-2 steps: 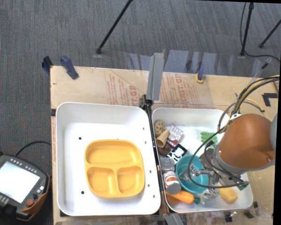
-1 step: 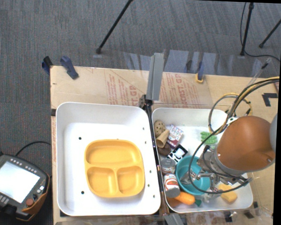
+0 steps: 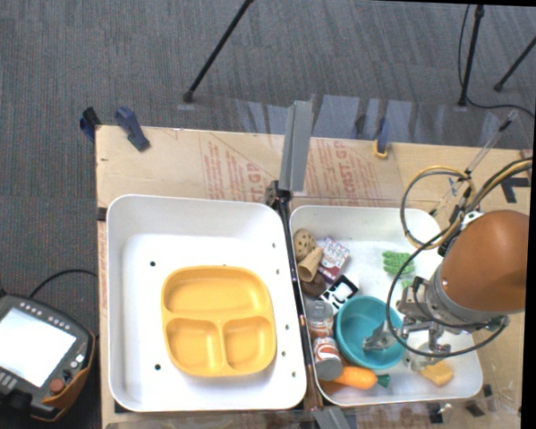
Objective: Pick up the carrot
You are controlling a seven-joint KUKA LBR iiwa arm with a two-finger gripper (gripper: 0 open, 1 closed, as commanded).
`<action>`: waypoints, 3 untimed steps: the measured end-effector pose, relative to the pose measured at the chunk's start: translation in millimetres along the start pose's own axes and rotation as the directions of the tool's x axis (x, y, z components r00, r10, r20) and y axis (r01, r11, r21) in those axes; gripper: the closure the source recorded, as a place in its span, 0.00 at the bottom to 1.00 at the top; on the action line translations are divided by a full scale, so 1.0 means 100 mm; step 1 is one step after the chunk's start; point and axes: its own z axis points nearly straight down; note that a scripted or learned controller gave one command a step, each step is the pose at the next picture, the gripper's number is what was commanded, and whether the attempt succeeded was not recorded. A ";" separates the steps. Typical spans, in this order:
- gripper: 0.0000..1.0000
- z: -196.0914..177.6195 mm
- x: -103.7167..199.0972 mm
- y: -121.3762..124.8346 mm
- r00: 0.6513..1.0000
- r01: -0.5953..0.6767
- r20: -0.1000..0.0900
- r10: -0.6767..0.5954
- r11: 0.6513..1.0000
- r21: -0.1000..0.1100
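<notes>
The end effector [image 3: 389, 339] is hanging over the teal round plastic bowl [image 3: 362, 329] in the right-hand shallow white bin [image 3: 471, 383], and honestly I cannot tell how it's set from this angle, too much cabling and wrist in the way. It isn't carrying anything that I can see.

The orange tapered carrot with a green stub end [image 3: 358, 378] is lying flat just below and a bit left of the end effector, right against the bin's near wall, next to the bowl's rim.

If I were doing this, I'd be shifting toward that near wall, turning the wrist so it's closing across the carrot's narrow width, and coming down mid-body. The wall and the bowl are crowding it, so clipping either looks like the main risk.

Counting: one carrot, one bowl, two white bins, one yellow three-compartment plastic tray [image 3: 218, 321] sitting in the left bin [image 3: 130, 247], well left of the end effector.
</notes>
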 end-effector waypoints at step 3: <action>1.00 -0.47 -0.22 0.37 0.993 0.119 -0.004 -0.119 0.993 0.008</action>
